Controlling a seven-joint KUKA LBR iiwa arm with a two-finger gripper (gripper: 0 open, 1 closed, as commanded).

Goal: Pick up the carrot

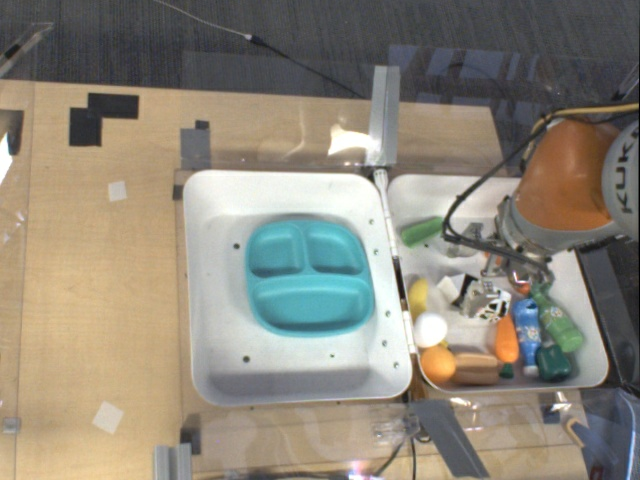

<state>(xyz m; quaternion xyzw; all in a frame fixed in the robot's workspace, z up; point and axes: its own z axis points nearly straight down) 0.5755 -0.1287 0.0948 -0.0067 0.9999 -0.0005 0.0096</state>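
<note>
The carrot (507, 339) is orange with a green end and lies upright-looking in the right bin (596, 368), between a brown sausage-shaped piece and a blue bottle. My gripper (488, 296) hangs over the middle of that bin, just above and left of the carrot's top end. The grey wrist and its orange band (568, 180) cover the bin's upper right part. Nothing can be made out between the gripper's tips.
Crowded around the carrot are a blue bottle (528, 328), a green bottle (560, 330), a brown piece (477, 370), an orange (437, 365), a white egg (431, 328), a yellow item (418, 293) and a green vegetable (422, 230). The left bin (210, 368) holds a teal divided plate (305, 273).
</note>
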